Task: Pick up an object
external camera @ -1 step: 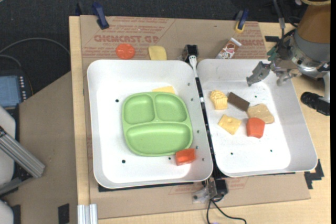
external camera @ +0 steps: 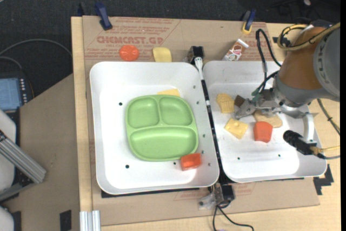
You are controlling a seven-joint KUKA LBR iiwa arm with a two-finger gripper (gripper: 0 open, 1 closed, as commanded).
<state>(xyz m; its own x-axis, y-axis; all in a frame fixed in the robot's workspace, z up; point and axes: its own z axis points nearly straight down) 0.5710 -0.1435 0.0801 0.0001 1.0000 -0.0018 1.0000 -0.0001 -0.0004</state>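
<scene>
My gripper (external camera: 253, 107) is low in the right bin (external camera: 259, 167), with the grey arm and its orange band (external camera: 303, 62) coming in from the right. Just left of the gripper lies a yellow piece (external camera: 225, 103). A yellow wedge (external camera: 235, 128) and a red block (external camera: 263, 131) lie just in front of it. A tan piece (external camera: 270, 119) sits right under the gripper body, partly hidden. I see nothing lifted off the bin floor.
The left bin (external camera: 105, 116) holds a green divided plate (external camera: 161, 127), an orange-red block (external camera: 190, 161) at its near right corner, and a yellow piece (external camera: 168, 92) behind the plate. Behind the bins lie an orange object (external camera: 128, 52), a yellow object (external camera: 161, 54) and a small packet (external camera: 233, 52).
</scene>
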